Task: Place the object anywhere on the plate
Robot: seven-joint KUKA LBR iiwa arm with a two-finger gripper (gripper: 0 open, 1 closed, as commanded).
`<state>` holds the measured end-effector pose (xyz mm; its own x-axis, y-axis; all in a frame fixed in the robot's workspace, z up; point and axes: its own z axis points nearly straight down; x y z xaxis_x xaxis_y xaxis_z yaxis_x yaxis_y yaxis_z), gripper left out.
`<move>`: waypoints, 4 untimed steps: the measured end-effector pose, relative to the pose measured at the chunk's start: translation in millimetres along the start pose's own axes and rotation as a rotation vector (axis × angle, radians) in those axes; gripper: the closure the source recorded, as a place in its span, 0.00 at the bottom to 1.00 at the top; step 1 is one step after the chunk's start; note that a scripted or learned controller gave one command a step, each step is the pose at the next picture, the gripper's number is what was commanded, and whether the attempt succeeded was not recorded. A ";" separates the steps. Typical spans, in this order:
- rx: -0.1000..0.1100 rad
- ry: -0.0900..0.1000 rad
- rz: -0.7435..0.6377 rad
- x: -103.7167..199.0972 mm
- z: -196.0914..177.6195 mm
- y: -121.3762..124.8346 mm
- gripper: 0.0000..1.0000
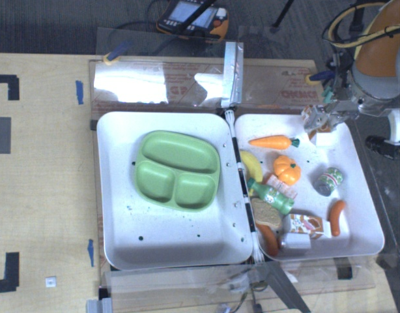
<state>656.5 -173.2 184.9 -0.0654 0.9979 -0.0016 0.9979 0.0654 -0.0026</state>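
A: Where does the plate point(177, 168) stand in all this?

B: The green, three-compartment plate lies in the left bin point(115, 194), and none of its compartments holds anything. So by my reading nothing is placed yet; picking, carrying and setting down all remain.

A: And the object to be moved?

B: The task names no single one. The candidates all lie in the right bin point(359, 207): a carrot point(273, 142) near the top, a small pumpkin point(286, 169) just below it, a banana point(253, 165) along the left wall, a green bottle point(273, 197), a small carton point(304, 225), a sausage point(336, 217) and a round greenish piece point(329, 180).

A: The arm?

B: It reaches in from the right, the orange band high at the edge, the jaws point(317, 119) hanging over the right bin's upper right corner, well apart from the plate and beside the carrot's leafy end.

A: Holding anything?

B: I cannot tell whether the jaws are spread or closed; the tip is too cluttered. I see nothing clearly between them.
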 end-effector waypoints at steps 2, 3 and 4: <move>0.002 0.003 -0.252 144.4 -1.2 -70.9 1.00; -0.002 0.001 -0.251 224.3 2.3 -15.4 1.00; -0.003 0.001 -0.283 255.6 -39.1 -14.1 1.00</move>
<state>625.9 81.0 223.6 -0.3411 0.9400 -0.0005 0.9400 0.3411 -0.0002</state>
